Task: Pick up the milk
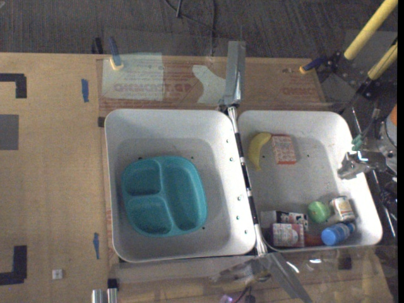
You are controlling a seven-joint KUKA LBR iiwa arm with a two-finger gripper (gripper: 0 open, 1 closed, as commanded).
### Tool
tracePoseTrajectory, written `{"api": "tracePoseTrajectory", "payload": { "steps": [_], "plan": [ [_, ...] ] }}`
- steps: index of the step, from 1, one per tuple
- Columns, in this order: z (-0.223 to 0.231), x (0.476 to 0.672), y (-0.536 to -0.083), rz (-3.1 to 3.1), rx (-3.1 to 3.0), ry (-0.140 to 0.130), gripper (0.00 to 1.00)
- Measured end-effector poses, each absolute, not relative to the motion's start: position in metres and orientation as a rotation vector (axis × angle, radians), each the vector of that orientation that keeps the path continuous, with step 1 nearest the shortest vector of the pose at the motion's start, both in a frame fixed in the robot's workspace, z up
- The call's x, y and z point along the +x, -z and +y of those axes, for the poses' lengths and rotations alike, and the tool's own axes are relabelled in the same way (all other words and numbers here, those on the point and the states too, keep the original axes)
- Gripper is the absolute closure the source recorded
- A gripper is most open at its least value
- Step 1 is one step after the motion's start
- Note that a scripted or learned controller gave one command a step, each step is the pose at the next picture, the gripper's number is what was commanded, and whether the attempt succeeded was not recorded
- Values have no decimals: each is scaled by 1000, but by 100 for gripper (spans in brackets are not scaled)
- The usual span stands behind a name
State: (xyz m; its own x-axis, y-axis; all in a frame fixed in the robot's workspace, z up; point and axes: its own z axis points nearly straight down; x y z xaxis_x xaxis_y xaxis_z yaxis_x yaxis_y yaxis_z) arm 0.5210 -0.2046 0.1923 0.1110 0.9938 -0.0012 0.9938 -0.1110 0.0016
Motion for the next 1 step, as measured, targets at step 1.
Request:
{"api": "tracePoseTrajectory", "payload": {
  "steps": [1],
  "plan": [
    [-204,521,-192,2094,2340,0,0]
  ]
}}
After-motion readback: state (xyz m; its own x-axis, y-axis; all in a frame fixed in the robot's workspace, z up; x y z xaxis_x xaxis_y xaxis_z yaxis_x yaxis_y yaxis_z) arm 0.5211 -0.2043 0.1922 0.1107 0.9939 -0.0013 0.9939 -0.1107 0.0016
